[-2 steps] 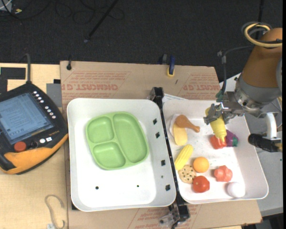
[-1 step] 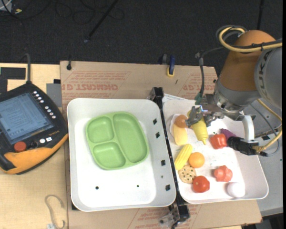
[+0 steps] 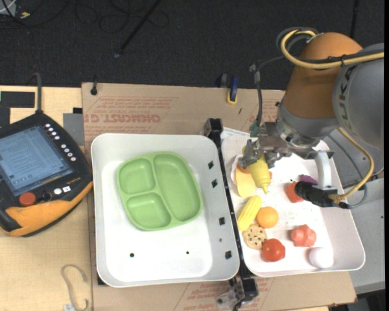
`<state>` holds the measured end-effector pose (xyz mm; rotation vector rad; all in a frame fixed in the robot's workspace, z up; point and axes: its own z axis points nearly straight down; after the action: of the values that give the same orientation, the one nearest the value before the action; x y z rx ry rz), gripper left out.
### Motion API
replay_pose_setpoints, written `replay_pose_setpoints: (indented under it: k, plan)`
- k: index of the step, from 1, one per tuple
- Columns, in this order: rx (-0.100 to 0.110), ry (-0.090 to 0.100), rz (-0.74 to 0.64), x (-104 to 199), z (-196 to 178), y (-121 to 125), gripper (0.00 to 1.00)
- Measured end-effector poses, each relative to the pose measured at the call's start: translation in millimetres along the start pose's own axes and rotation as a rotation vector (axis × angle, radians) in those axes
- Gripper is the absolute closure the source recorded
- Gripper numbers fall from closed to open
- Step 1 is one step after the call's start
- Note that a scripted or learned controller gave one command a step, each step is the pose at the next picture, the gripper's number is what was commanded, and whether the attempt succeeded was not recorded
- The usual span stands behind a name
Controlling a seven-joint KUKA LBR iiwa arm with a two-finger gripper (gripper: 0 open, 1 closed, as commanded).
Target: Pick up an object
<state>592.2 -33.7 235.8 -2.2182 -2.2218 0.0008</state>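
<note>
The right white bin (image 3: 350, 238) holds several toy foods. My gripper (image 3: 258, 155) hangs low over the bin's far left part, right above a yellow bottle-shaped toy (image 3: 261, 175) and seemingly touching its top. Whether the toy is held cannot be made out. Beside it lies a pale yellow wedge (image 3: 245, 185). Nearer the front are a corn cob (image 3: 248, 211), an orange (image 3: 267, 217), a cookie (image 3: 253, 237), a red tomato (image 3: 273, 250), a red berry-like toy (image 3: 303, 236) and a white egg (image 3: 321, 257). A small red piece (image 3: 293, 192) and a purple piece (image 3: 306, 179) lie to the right, under the arm.
The left white bin (image 3: 110, 251) carries a green divided plate (image 3: 159, 190). A black divider (image 3: 225, 206) runs between the bins. A teach pendant (image 3: 29, 173) rests on the bench at far left, and a metal hook (image 3: 74, 285) lies at the front left. Arm cables (image 3: 324, 196) hang over the right bin.
</note>
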Motion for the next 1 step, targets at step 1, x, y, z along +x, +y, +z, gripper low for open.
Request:
replay_pose_setpoints:
  k: [1]
  plan:
    - [0.000, -0.001, 0.001, -11.6, 1.3, 2.4, 1.00]
